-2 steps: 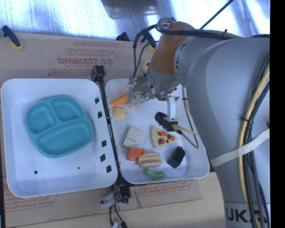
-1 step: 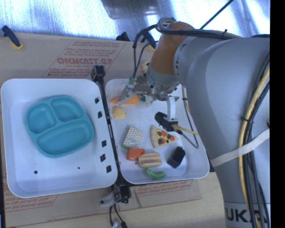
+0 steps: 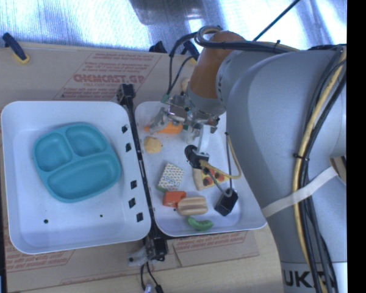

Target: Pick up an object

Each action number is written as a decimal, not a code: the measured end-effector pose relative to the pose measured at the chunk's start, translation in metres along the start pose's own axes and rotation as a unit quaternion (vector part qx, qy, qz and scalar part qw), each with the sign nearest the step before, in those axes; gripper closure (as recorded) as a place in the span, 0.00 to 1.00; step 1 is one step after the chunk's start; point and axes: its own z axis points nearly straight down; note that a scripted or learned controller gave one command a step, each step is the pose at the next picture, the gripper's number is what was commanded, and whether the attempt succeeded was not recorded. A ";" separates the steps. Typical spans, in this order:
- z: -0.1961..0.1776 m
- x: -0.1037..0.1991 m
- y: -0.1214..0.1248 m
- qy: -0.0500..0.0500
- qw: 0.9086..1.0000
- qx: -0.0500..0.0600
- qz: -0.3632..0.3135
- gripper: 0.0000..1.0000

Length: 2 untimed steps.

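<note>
Orange toy [image 3: 169, 127] at far end of right bin [image 3: 245, 217]

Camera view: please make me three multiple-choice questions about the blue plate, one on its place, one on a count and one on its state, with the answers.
1. Where is the blue plate?
A. in the bin at the view's left
B. in the bin at the view's right
C. on the cardboard behind the bins

2. How many compartments does it have?
A. two
B. three
C. five

3. How does it lie?
A. flat, hollow side up
B. upside down
C. standing on its edge

Answers:
1 A, because the white floor of that bin shows around the plate on every side.
2 B, because two small compartments sit at the far side and one long one at the near side.
3 A, because the hollows and the ridges between them face the camera.
</note>
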 end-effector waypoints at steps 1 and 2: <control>0.001 0.003 -0.002 -0.001 0.998 0.001 0.056 0.00; 0.000 -0.018 0.007 0.001 0.997 -0.002 -0.081 0.00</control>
